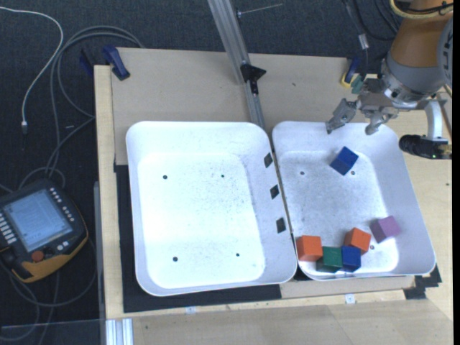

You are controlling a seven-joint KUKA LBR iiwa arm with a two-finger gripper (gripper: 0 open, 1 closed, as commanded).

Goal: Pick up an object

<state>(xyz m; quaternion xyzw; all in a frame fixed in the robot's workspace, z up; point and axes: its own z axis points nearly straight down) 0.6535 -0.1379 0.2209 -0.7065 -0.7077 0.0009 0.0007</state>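
Blue cube below wide-open, empty pincer

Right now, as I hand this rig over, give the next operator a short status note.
End effector: open, holding nothing, above the right bin's far rim.
Objects: a blue cube alone just below it; orange cube, green cube, another blue cube, second orange cube and purple cube near the front edge.
Done: nothing picked.
Left: descend, grasp, lift.

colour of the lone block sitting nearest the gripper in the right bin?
Blue. The block lies apart from the others, just below the gripper, seen best in the camera view.
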